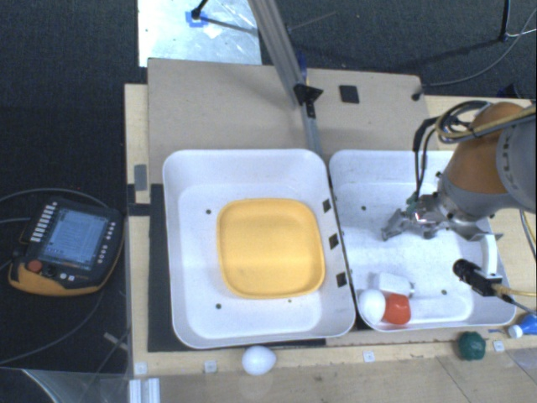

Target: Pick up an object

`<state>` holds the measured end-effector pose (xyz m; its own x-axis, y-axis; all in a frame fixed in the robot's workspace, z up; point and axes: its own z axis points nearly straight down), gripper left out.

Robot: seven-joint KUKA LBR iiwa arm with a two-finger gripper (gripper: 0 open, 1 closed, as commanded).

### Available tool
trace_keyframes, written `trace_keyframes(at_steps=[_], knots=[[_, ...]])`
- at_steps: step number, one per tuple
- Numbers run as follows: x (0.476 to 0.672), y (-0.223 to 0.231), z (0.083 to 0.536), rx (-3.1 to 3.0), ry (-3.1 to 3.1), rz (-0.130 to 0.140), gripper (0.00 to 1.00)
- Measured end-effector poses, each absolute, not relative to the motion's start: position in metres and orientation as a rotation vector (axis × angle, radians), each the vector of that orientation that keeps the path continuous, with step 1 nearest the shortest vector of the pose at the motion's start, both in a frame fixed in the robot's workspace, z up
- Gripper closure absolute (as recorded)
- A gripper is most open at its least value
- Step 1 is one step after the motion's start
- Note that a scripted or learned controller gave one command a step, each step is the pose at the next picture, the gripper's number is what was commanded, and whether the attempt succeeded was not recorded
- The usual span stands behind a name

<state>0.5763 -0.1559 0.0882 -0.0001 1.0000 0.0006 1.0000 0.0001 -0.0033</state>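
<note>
Dark carpet all round, with a tan bench [369, 116] bearing two white bins side by side. Left bin [193, 225] holding a square yellow plate [271, 247] at its middle. Right bin [369, 183], touching the left bin along one wall, with an orange-red ball [397, 309] and a white egg [371, 304] together at its near wall, and a small white block [393, 283] just behind them. Gripper [401, 225] low over the right bin's floor, well back from the ball, with nothing between the fingers; whether spread or closed, cannot tell. Second white egg [258, 360] on the bench just in front of the left bin. Green ball [471, 346] on the bench off the right bin's near corner. Pendant [65, 250] on the carpet, well left of the left bin
</note>
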Motion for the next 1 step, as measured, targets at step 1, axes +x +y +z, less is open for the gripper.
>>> trace_keyframes(at_steps=[1], knots=[[0.5779, -0.1563, 0.1011, -2.223, -2.222, -0.002, 1.0]])
